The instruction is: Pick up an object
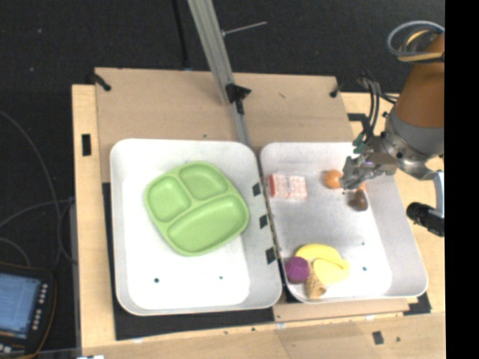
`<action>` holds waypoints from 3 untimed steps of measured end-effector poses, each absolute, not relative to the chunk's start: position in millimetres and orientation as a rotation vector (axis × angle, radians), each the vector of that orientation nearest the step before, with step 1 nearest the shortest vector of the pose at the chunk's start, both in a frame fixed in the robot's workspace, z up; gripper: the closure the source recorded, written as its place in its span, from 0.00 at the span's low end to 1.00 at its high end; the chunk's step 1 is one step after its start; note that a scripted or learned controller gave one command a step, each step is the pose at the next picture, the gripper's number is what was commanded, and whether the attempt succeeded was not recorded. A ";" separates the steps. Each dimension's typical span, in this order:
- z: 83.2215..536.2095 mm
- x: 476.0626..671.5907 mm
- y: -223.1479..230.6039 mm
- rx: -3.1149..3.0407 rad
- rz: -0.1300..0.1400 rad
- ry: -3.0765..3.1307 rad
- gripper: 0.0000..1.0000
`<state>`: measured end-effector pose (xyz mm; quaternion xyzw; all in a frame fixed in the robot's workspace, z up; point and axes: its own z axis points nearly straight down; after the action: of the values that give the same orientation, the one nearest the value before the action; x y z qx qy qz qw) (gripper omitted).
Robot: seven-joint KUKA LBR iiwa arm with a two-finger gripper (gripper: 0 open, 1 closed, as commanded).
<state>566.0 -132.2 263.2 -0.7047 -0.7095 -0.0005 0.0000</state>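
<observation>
I hover the gripper (356, 176) beside the small orange object (332, 178), lined up to grab; finger state I cannot tell.

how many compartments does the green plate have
3: on the green plate in the left bin, two small compartments sit along its upper side, one large compartment along its lower side.

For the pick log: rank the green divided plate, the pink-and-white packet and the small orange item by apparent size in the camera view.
1. Green divided plate, largest by far.
2. Pink-and-white packet.
3. Small orange item, smallest, beside the gripper.
</observation>
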 end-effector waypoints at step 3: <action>246.5 578.9 20.8 -2.214 -0.001 -2.229 1.00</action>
<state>578.9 20.8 246.5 -0.7046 -0.7096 -0.0004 -0.0001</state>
